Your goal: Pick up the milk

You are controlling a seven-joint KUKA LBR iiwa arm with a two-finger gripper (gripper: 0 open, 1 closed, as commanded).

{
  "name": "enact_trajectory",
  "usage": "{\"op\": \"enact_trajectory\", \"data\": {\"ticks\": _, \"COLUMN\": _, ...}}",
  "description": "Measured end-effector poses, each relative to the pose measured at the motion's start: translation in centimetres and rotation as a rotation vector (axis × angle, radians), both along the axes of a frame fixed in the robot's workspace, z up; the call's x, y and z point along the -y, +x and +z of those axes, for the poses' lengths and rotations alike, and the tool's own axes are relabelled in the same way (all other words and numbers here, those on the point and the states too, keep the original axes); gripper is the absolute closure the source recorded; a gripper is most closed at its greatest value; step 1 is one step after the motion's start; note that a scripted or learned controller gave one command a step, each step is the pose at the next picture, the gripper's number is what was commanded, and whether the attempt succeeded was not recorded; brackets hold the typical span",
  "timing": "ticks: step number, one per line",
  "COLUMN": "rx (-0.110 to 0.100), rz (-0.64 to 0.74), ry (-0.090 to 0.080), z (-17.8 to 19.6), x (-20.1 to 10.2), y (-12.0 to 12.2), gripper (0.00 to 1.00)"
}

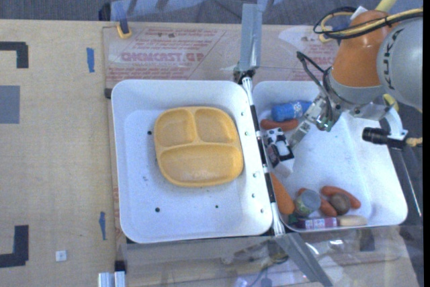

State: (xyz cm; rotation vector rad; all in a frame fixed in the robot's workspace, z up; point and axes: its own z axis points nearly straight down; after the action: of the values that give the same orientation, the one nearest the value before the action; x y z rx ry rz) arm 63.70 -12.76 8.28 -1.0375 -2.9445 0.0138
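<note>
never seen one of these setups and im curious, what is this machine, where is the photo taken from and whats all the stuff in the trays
This is a robot arm, grey with an orange band, reaching in from the right. The single photo comes from a fixed camera above the bench, looking down at a slant. Its gripper, a two-finger claw, sits low over the right bin, right by a small black and white carton, probably the milk it should pick up. I cannot tell whether it has hold of the carton. That bin also holds a blue item, a carrot, a small can and some sausage-like toy foods. The left bin holds a yellow divided plate.
</note>
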Motion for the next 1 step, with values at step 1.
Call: {"op": "enact_trajectory", "data": {"ticks": 1, "rx": 0.030, "rz": -0.305, "ry": -0.016, "z": 0.64, "x": -2.08, "y": 0.83, "gripper": 0.00}}
